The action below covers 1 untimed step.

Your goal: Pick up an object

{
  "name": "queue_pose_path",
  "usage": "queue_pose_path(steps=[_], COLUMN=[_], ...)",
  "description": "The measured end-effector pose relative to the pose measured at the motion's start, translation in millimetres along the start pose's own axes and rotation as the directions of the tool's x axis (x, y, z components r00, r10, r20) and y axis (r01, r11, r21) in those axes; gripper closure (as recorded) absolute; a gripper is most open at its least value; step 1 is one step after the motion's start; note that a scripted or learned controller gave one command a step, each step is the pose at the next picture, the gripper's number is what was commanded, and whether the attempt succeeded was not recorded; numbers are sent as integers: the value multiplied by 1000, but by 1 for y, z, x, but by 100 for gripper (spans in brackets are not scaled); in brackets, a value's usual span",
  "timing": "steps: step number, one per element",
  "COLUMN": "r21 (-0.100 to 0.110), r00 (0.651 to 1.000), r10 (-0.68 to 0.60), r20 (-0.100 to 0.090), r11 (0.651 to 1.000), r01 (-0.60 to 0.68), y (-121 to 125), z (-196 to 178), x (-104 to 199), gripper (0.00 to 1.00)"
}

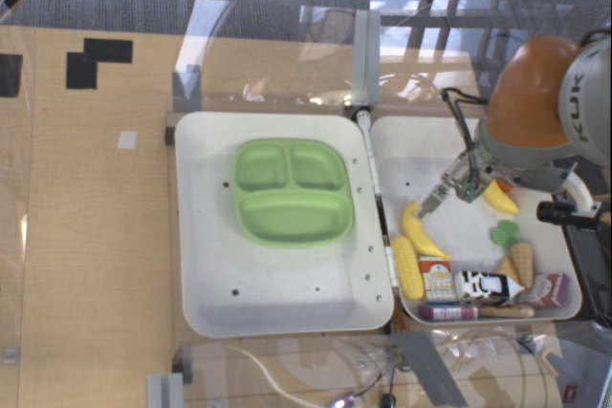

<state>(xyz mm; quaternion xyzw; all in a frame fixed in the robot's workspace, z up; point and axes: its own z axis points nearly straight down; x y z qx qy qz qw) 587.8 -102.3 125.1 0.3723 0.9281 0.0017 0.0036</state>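
Banana (418,232) lies near the left wall of the right bin (387,148), just above a corn cob (408,267) along the same wall. The gripper (446,194) hangs tilted over it, one slim finger ending close above the banana's top end; its opening seems narrow and nothing shows between the fingers, though the view is too small to be sure. A green divided plate (291,191) sits mid left bin (206,282).

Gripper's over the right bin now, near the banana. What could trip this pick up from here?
1. The banana lies right against the corn cob and close to the bin's left wall, so the gripper may lack room to close around it or may nudge the corn.
2. The other toys are crowded along the lower edge of the bin, the small carton touching the banana's end; a descent could disturb several.
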Motion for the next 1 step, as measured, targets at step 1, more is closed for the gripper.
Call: queue_pose_path(steps=[1], r21=[-26], r00=[997], r10=[-69], r20=[37], r11=[997], r01=[70], y=[-12], z=[19], x=[20], gripper=[0])
